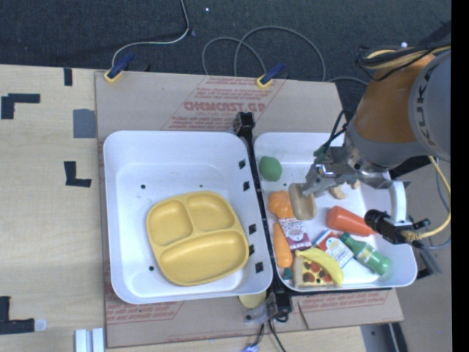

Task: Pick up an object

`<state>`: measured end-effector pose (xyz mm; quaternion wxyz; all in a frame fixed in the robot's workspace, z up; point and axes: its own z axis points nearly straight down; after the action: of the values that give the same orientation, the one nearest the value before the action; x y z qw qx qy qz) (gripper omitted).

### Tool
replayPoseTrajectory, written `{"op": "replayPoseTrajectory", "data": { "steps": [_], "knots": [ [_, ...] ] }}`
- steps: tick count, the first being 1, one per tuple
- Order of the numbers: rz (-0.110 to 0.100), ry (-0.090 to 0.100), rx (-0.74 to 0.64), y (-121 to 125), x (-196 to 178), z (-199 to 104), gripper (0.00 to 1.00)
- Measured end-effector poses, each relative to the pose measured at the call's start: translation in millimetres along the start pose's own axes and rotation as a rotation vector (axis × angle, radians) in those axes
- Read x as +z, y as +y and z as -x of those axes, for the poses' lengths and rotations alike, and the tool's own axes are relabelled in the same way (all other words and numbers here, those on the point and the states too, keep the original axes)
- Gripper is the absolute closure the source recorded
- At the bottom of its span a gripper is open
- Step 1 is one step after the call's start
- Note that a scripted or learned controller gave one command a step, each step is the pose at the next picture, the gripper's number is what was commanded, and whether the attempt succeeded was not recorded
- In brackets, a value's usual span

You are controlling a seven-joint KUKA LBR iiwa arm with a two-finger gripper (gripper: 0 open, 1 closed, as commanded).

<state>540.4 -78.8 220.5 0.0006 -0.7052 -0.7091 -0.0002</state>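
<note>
Toys (pixel 322 251) crowding right bin's (pixel 407 270) near edge, hand (pixel 322 178) just above.

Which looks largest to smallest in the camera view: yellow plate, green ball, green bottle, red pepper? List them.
1. yellow plate, by far the largest
2. green bottle and red pepper, too alike in apparent size to rank
3. green ball, smallest

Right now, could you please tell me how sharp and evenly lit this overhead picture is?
In the camera view, light is even and soft; the yellow divided plastic plate casts only a faint shadow in the left white bin. The small toy foods are slightly soft, and the two-finger gripper looks a little blurred. The white bin walls show no strong glare.
</note>
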Motion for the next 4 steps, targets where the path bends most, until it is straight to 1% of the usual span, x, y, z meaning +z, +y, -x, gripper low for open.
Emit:
{"op": "replayPoseTrajectory", "data": {
  "steps": [1, 2, 3, 4],
  "knots": [
    [0.0, -0.002, 0.007, 11, -2, 41, 1.0],
    [-0.002, -0.001, 0.003, -12, 4, 0, 1.0],
    [-0.003, -0.001, 0.001, -4, 17, -44, 1.0],
    [-0.002, -0.001, 0.004, -4, 16, -42, 0.0]
  ]
}}
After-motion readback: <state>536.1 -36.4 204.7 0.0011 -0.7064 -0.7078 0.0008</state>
